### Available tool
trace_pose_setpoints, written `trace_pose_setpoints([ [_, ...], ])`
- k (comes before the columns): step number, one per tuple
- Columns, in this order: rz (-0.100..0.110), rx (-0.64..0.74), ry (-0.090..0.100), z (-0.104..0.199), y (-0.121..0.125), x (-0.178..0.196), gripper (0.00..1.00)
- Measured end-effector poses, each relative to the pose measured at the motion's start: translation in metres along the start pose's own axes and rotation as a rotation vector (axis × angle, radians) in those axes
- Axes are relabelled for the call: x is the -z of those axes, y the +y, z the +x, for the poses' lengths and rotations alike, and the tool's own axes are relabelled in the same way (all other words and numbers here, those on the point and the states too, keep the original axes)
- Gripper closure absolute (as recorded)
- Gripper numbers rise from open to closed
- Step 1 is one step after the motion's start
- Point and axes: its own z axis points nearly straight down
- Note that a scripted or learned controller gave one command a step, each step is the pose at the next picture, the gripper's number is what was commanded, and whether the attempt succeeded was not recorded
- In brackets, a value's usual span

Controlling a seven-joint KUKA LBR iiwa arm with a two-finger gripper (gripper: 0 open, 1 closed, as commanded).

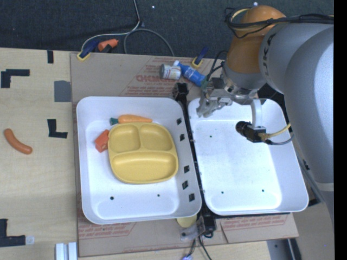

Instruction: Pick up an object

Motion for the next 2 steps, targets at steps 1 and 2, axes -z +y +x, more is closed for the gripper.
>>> trace_pose_setpoints([
  [1, 0.014, 0.003, 0.001, 0.1046, -0.0828, -0.0068, 1.00],
  [2, 0.011, -0.006, -0.003, 0.0974, -0.0797, -0.0068, 0.00],
])
